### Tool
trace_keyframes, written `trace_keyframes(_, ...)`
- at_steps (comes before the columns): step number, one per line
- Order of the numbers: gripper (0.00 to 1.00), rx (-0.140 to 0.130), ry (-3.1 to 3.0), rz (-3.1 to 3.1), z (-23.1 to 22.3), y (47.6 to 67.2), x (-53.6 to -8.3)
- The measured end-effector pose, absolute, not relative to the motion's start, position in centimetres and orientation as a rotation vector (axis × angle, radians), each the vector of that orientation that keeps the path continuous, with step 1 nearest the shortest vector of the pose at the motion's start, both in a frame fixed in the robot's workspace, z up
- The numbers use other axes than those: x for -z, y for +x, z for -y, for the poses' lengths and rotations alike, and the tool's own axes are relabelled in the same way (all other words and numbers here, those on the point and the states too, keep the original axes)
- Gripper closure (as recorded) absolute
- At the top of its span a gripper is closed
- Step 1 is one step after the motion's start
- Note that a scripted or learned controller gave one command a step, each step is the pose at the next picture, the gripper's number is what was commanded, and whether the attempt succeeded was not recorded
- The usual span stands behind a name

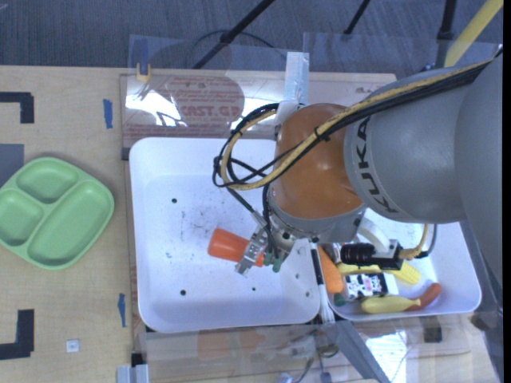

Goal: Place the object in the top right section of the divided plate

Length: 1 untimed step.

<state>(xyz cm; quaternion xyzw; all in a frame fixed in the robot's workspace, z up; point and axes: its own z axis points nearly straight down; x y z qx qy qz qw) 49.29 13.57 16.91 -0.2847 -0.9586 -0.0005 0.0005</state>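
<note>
Gripper (257, 255) low over the left white bin (160, 294), near its right wall, touching or just beside a small orange cone-shaped plastic object (226, 245) on the bin floor. Grip state: cannot tell, view too small. Orange-banded wrist directly above; grey arm runs off toward the bench's right edge. Green divided plate (53, 211) sits at the bench's left edge.

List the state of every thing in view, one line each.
Orange object: lying in the left bin, beside the claw.
Claw: low over the left bin.
Divided plate: on the bench, upright, sections bare.
Right bin: holding several toy foods.
</note>
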Motion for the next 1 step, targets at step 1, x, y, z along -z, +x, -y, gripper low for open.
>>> trace_keyframes(1, 1.0, 0.001, -0.669, 3.068, -21.18, 47.85, -12.12)
